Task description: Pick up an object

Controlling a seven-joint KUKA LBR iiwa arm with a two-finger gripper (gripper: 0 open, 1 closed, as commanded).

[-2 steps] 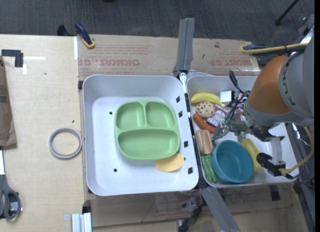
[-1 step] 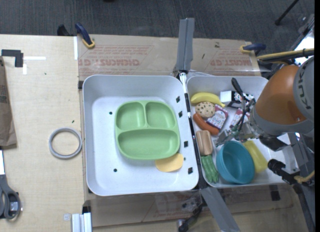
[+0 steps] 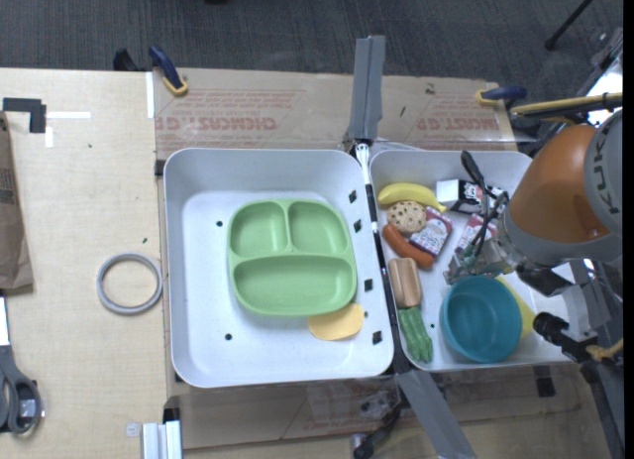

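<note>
Hovering over the right bin (image 3: 436, 162), the gripper (image 3: 474, 257) sits just above the blue bowl (image 3: 480, 319); finger spread, I cannot tell

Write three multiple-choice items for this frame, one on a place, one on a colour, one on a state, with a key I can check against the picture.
1. Where does the green divided plate lie?
A. in the left bin
B. in the right bin
C. on the bench outside the bins

2. What colour is the bowl in the right bin?
A. red
B. teal blue
C. white

3. How does the divided plate sit?
A. upside down
B. standing on its edge
C. flat, with its compartments facing up

Key:
1 A: the plate rests on the floor of the left bin, with a yellow piece at its lower edge.
2 B: the bowl is teal blue, beside the banana and the cookie.
3 C: all three compartments are open to the camera.
</note>
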